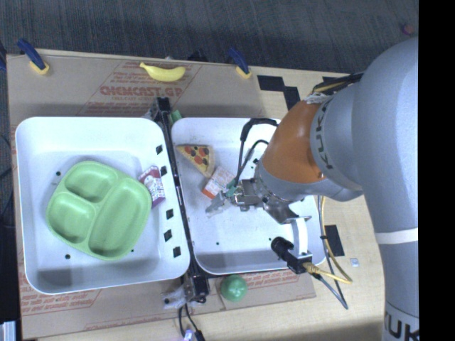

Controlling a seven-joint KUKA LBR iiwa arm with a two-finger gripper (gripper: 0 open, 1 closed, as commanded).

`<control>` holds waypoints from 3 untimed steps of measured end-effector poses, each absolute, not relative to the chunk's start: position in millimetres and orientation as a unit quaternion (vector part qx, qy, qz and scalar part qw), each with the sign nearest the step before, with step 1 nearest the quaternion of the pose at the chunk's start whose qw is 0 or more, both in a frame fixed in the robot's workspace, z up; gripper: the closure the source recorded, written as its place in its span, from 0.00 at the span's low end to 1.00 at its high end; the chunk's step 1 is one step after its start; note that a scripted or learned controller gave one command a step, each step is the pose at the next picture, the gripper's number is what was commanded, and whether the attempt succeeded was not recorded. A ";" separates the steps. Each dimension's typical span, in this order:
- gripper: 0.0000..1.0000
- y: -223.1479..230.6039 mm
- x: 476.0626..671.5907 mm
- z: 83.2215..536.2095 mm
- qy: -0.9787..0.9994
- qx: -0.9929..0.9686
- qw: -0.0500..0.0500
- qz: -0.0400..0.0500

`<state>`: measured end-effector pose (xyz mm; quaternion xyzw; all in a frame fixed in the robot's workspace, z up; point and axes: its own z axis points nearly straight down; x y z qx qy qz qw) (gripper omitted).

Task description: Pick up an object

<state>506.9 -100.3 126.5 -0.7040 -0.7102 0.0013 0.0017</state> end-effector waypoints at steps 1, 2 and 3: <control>0.00 -107.8 568.2 103.3 -0.708 -0.706 0.001 0.000; 1.00 -107.5 568.5 113.8 -0.710 -0.705 0.002 0.000; 1.00 -107.2 568.7 123.8 -0.711 -0.703 0.002 0.000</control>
